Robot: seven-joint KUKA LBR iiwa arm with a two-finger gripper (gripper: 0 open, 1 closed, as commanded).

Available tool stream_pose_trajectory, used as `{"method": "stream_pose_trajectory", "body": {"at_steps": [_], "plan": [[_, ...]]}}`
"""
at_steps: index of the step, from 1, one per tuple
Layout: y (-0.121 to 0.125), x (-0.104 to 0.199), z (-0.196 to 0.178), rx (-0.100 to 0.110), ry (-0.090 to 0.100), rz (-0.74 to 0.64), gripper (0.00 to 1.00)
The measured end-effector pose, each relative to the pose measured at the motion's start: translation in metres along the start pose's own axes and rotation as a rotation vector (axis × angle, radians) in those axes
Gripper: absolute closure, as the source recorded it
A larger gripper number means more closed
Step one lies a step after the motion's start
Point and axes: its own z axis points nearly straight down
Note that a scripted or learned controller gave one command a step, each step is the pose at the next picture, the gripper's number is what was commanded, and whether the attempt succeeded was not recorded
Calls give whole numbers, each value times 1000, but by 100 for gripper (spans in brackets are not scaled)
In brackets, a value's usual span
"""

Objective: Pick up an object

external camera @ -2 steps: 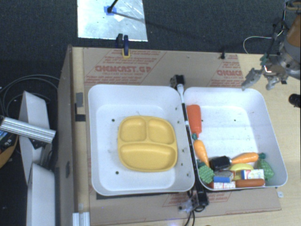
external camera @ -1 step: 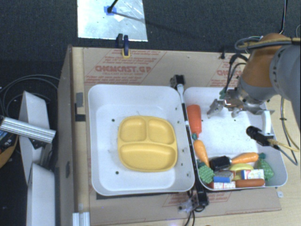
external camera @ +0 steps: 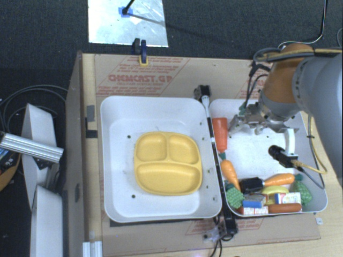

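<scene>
left bin (external camera: 115,159): shallow white plastic, rounded corners; holds a yellow divided plate (external camera: 168,163), three compartments, matte.
right bin (external camera: 320,194): same white plastic; toy food piled at its near end.
carrot (external camera: 230,172): orange, tapered, by the left wall.
orange-red block (external camera: 220,134): smooth, upright against the divider.
gripper (external camera: 250,123): metallic, low over the far part of the right bin; finger state cannot be told, nothing seen between them.
arm (external camera: 313,84): grey shell, orange band.

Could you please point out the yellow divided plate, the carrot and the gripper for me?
yellow divided plate (external camera: 168,162): camera view, its central ridge.
carrot (external camera: 230,172): camera view, mid-body.
gripper (external camera: 247,123): camera view, its lower end.
</scene>
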Motion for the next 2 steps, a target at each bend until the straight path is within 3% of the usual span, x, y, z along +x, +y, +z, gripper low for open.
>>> {"method": "stream_pose_trajectory", "body": {"at_steps": [1, 2], "plan": [[-32, 4, 17, 4, 1, 0, 0], [-12, 3, 17, 1, 2, -2, 0]]}}
